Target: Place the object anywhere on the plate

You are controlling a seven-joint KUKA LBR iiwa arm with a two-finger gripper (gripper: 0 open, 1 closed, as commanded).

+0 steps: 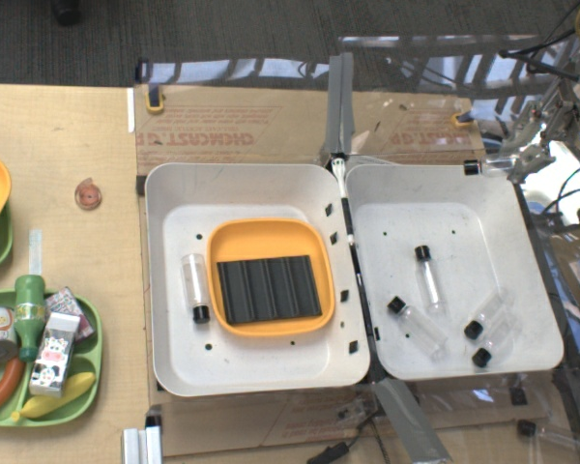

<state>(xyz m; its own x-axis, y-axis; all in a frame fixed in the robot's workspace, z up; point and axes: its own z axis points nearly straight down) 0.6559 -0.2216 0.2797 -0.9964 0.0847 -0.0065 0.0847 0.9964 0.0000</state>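
Tubes (427,276) wait in the right bin (522,346), so picking one for the yellow plate (269,235) comes next; the hand's grip I cannot tell.

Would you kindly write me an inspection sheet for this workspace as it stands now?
Surface: two white bins, left bin and right bin, on brown cardboard.
Job's things: orange plate in the left bin, bearing a dark ribbed slab; one clear vial lies beside the plate on its left; four vials with black caps lie in the right bin.
Clutter: green tray of toy food on the wooden table, a small pink piece.
Gripper: nothing seen clearly.
Cables: wires at upper right.
Surroundings: dark carpet.
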